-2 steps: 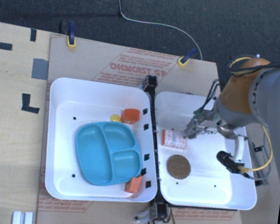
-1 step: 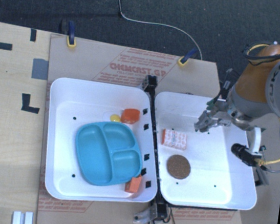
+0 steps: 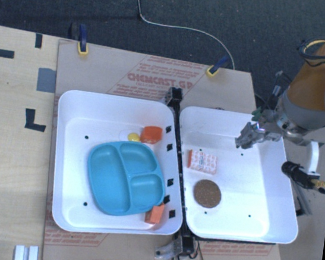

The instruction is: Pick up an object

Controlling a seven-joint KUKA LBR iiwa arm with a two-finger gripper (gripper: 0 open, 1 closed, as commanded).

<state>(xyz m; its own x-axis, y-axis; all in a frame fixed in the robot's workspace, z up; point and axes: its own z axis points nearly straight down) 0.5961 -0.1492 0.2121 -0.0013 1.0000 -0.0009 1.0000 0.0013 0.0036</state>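
From my remote station I saw the claw (image 3: 246, 138) hanging over the far right part of the right bin (image 3: 261, 194). It was small and dark against the white wall, so I cannot tell how it was set, and I saw nothing in it. The arm (image 3: 312, 87) above it was cut off by the frame edge.

Below and to the left of the claw lay a small pink-and-white packet (image 3: 202, 160), and just below that a round brown disc (image 3: 207, 194), both well apart from the claw.

Further left, in the left bin (image 3: 73, 144), a blue divided plate (image 3: 126, 177) lay tilted. An orange piece (image 3: 151, 134) and a tiny yellow thing (image 3: 133, 137) were at its far edge. Another orange piece (image 3: 154, 214) was partly hidden under the plate's near corner. Their exact kinds were too blurred for me to name.
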